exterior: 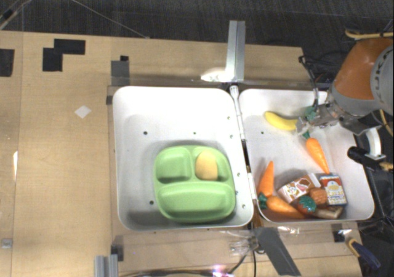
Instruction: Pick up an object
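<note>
Toward the far side of the right bin [258,102]: a yellow banana [280,121], lying flat on the white floor, its right tip just beside the end effector [311,117]. Probably the target, judging by closeness alone. Cannot tell how wide the end effector stands, too small and blurred to read. No sign of anything gripped.

Just near of the end effector: an orange carrot [317,154], slanting toward the near right, its top end close under the wrist. Risk one: closing between banana tip and carrot top and catching neither, or nudging the banana leftward toward the bin wall. Risk two: pinching only the banana's tapered tip, then losing it on the lift, since a curved smooth skin likely rolls or slips out. Risk three: coming down off-centre and pressing into the bin floor.

Farther toward the near edge: a cluster of two more carrots [266,177] and small cartons [295,188], packed touching; crowded enough that any grasp there could drag neighbours along.

Across the divider, in the left bin [141,122]: a green divided plate [194,199] with a yellow rounded item [207,165] in its far right compartment, well apart from the arm. Around both bins, the tan surface [61,177].
</note>
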`<state>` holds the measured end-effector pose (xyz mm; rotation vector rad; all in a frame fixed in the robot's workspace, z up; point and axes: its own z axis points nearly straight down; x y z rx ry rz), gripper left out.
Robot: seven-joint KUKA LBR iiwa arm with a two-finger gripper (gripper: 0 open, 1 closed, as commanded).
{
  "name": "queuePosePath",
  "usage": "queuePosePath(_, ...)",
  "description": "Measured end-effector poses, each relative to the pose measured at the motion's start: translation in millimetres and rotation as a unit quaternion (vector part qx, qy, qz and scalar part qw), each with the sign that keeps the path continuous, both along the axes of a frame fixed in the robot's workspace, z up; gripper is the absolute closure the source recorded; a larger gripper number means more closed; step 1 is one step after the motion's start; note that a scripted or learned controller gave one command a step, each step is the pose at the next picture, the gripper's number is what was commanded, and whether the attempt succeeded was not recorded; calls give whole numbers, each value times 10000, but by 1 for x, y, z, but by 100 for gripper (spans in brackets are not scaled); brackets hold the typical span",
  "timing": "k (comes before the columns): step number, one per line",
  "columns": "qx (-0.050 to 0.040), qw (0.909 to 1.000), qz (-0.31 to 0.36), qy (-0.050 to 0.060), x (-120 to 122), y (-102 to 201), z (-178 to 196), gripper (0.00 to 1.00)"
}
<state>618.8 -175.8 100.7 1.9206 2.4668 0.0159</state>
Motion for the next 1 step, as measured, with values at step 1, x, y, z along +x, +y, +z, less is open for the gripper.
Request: queuePosePath(1,9,9998,-162,75,-25,90,137,100)
